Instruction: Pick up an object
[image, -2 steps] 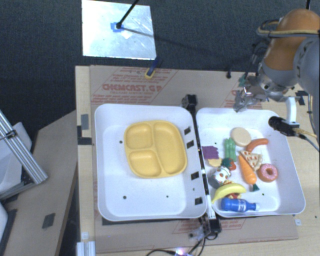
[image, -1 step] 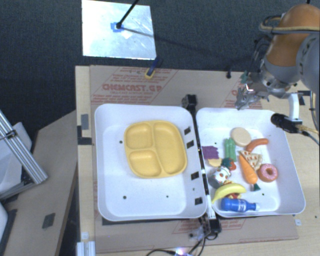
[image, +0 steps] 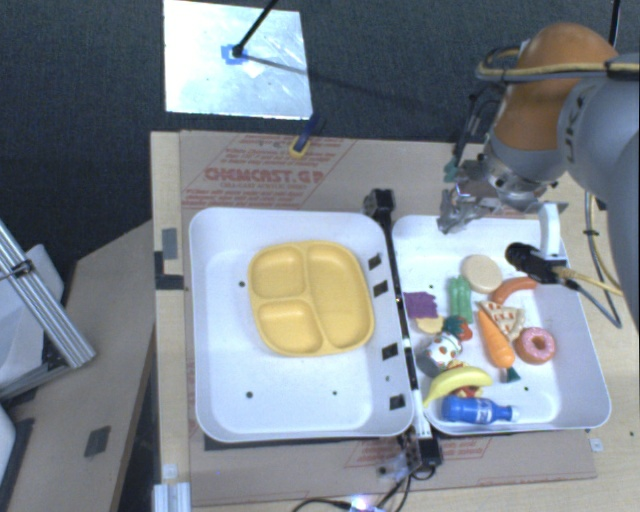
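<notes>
The toy foods are seen crowded into the right bin (image: 575, 400), right of centre in the frame: a beige round piece (image: 481, 271) uppermost, a red sausage (image: 513, 288) and a green piece (image: 459, 297) just below it, then a carrot (image: 497, 340), a pink doughnut (image: 537, 345), a banana (image: 457, 381) and a blue bottle (image: 476, 410) pressed close to the lower rim. Bare floor is left along that bin's upper edge and down its right side. Above the upper left corner of this bin the gripper (image: 455, 218) is held, with nothing seen between its fingers; whether they are parted or closed cannot be told. In the left bin (image: 215, 330) a yellow divided tray (image: 308, 298) is set at the middle, with white floor open all round it, widest toward the lower rim. Between the bins a black divider strip (image: 392, 300) is run.
</notes>
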